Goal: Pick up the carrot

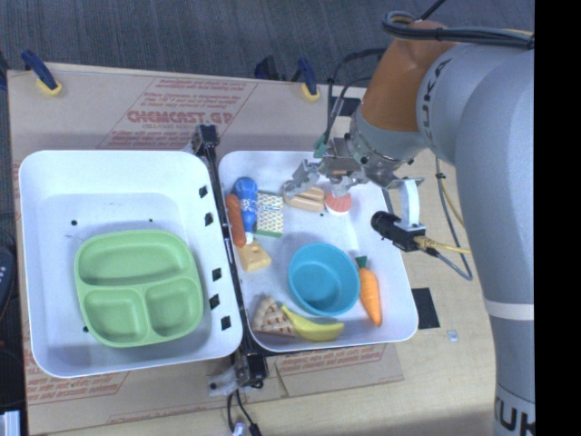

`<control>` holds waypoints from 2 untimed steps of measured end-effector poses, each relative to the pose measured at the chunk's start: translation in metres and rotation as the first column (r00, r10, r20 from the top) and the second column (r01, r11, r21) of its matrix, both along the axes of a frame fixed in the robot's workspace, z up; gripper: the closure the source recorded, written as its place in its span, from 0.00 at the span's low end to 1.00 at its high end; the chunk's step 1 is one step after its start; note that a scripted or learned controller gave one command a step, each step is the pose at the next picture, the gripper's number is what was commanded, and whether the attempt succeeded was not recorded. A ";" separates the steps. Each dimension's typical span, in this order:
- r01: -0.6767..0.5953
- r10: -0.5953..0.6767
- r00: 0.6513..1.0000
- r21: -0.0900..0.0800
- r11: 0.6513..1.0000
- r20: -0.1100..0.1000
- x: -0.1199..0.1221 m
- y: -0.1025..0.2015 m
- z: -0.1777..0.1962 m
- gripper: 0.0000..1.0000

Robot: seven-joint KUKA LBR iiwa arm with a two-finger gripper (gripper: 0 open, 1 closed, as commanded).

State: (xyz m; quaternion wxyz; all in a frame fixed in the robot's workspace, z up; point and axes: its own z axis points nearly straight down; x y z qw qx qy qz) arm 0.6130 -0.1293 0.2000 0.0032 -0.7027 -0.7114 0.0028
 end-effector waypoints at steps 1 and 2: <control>0.095 -0.095 0.995 0.002 0.995 0.000 -0.123 -0.057 -0.086 0.00; -0.239 0.239 0.971 0.018 0.971 0.002 -0.129 -0.063 -0.107 0.00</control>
